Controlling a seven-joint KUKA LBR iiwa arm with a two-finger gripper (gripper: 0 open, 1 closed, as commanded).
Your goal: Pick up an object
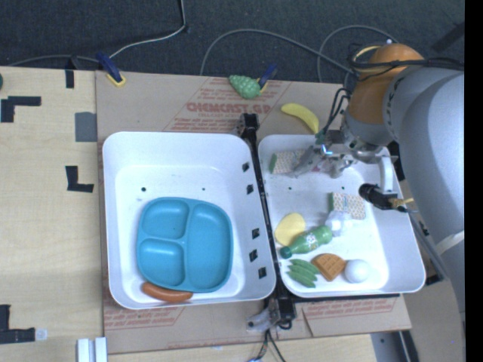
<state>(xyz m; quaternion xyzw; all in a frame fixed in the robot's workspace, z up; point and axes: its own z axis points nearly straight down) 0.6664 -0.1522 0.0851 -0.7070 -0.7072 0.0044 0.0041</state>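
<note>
My gripper hangs low over the back part of the right bin, its fingers spread open with nothing between them. Just left of it lies a small patterned cloth square. A second patterned square lies in front of it, to the right. Nearer the front are a yellow lemon-like piece, a green bottle, green pea pods, a brown bread piece and a white egg.
The left bin holds a blue divided plate and a sausage at its front edge. Behind the bins, on the cardboard, lie a banana and a green knobbly toy. The arm's bulk covers the right side.
</note>
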